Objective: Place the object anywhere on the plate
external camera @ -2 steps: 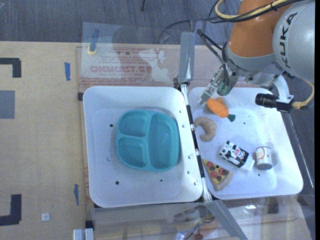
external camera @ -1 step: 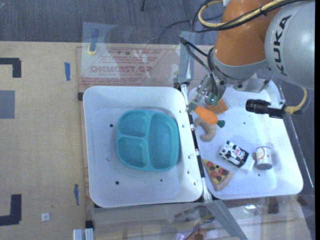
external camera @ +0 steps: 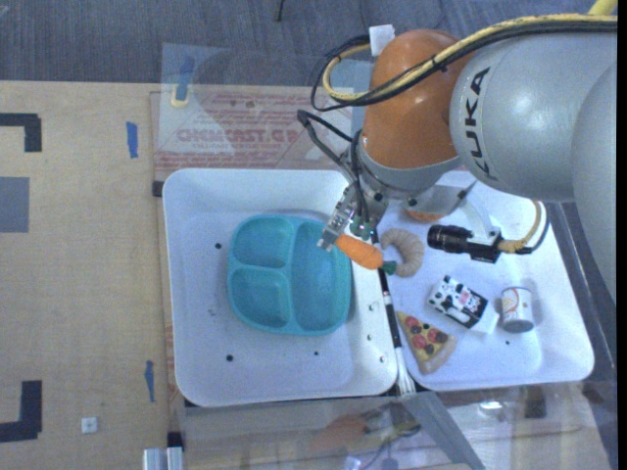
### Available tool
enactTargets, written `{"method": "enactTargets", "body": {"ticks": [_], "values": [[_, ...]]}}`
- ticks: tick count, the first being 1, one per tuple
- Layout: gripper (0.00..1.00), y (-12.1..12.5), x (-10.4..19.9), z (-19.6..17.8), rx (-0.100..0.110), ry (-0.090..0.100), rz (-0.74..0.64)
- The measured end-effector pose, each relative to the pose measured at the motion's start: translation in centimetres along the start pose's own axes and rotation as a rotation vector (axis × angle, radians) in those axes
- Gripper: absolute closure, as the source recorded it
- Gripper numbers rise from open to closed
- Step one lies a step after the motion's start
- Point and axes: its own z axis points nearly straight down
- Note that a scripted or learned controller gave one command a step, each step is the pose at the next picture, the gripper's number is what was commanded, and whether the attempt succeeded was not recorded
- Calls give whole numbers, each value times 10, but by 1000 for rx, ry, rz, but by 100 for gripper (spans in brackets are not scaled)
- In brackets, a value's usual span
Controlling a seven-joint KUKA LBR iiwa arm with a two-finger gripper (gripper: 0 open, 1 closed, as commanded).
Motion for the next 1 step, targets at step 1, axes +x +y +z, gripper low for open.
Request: {"method": "enactTargets", "body": {"ticks": [1], "values": [[0, 0, 0, 0, 0, 0, 1]]}}
